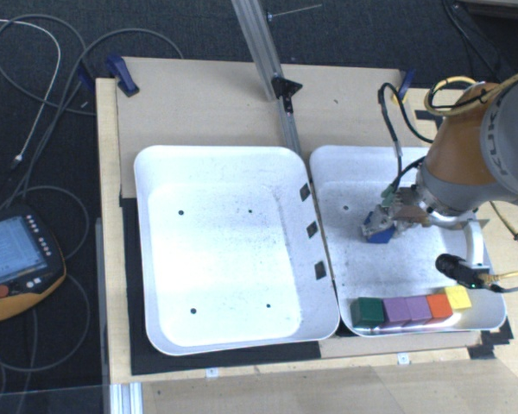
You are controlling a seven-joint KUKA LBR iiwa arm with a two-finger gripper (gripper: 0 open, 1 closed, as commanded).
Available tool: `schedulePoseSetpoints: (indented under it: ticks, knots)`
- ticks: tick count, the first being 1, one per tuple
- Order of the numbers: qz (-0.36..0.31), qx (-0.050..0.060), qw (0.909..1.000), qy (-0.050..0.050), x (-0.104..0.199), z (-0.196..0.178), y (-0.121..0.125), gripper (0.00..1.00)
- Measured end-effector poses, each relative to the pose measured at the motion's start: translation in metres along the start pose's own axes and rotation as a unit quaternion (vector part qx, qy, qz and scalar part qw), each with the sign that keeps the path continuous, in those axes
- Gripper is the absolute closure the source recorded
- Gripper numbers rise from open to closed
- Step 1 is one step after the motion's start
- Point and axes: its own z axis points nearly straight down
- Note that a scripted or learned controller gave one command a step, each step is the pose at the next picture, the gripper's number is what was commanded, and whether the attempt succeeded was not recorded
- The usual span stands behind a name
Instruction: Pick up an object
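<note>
Two white bins (216,166), five blocks (410,308).

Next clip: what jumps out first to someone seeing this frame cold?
The grey-and-orange arm reaching in from the right, its gripper low over a small blue object in the middle of the right bin. Next, the bright row of blocks, green, purple, orange and yellow, along that bin's near edge.

blocks (412,308) along right bin's (345,175) front wall
</note>
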Motion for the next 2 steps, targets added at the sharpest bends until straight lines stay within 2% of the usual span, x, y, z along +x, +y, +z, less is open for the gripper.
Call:
schedulePoseSetpoints:
  ticks: [1,2]
  knots:
    - [-0.005,-0.004,1.0000,0.000,0.100,-0.094,0.004,1.00]
    - [-0.005,0.002,1.0000,0.002,0.176,-0.089,-0.010,1.00]
